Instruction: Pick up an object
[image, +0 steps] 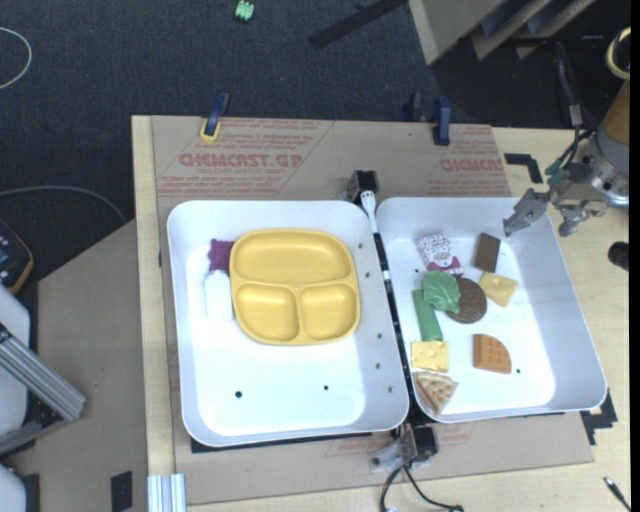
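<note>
Your claw (548, 217) hangs with its fingers spread apart, holding nothing, over the right bin's (560, 300) far right corner; a brown bar (487, 252) lies nearest, to its left.

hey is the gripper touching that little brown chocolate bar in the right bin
Apart. The camera view shows the gripper over the right bin's upper right rim, with bare white bin floor between it and the brown chocolate bar.

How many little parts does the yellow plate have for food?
3. The yellow plate sits in the left bin. One big part runs across the far side, and two smaller parts sit side by side on the near side, one left and one right.
</note>
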